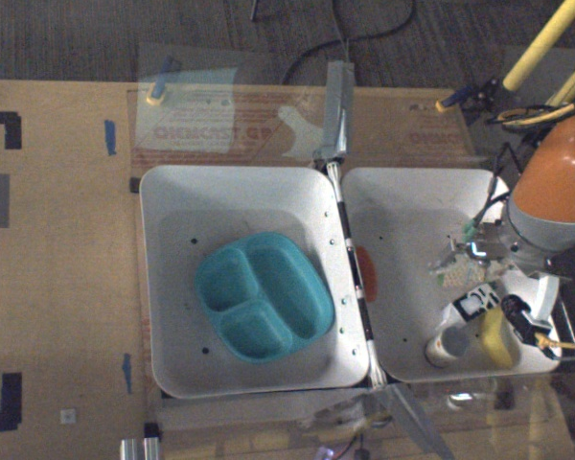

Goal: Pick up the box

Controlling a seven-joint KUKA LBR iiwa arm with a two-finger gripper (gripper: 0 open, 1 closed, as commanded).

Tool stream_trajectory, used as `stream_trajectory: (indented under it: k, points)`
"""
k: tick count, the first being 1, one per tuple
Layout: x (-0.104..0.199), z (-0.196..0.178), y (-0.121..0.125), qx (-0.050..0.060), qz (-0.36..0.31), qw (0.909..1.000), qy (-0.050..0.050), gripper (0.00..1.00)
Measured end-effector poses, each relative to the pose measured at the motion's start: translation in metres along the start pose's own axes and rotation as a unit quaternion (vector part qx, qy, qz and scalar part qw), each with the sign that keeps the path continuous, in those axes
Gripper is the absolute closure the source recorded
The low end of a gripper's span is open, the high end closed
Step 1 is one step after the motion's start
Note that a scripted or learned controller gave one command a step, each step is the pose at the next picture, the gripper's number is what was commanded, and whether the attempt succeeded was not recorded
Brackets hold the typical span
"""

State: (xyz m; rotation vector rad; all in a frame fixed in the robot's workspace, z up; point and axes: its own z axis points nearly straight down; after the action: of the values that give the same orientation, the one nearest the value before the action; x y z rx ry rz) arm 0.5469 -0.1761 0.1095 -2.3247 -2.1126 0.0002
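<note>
The left bin (172,199) holds a teal divided plate (264,297), lying flat near its middle and untouched by the arm. Between the two bins, just over the right bin's (402,195) left wall, lies a small red-orange thing (366,271), well apart from everything else. Further right, the clutter is bunched at the right bin's near right corner: a pale cup-like thing (444,347), a yellow thing (498,338) beside it, and a small black-and-white item (476,301) that I take to be the box, though it is too small and blurred to be sure. It seems to rest on the bin floor among the others, so the pick looks not yet done. The gripper (479,253) hangs just above this cluster, under the grey and orange arm (551,190); whether the hand is spread or pressed together I cannot tell, since it blends with the clutter. What is left, in my judgement, is closing on the box and lifting it out.
</note>
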Motion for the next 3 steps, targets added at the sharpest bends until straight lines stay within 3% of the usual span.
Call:
stream_trajectory:
  k: [1,2,3]
  points:
    - [-0.005,0.018,0.039,-0.003,-0.004,1.0000,0.003,0.00]
    - [-0.005,0.008,0.040,-0.005,-0.004,1.0000,0.003,1.00]
    - [0.056,-0.063,0.026,-0.001,0.036,0.9994,0.000,1.00]
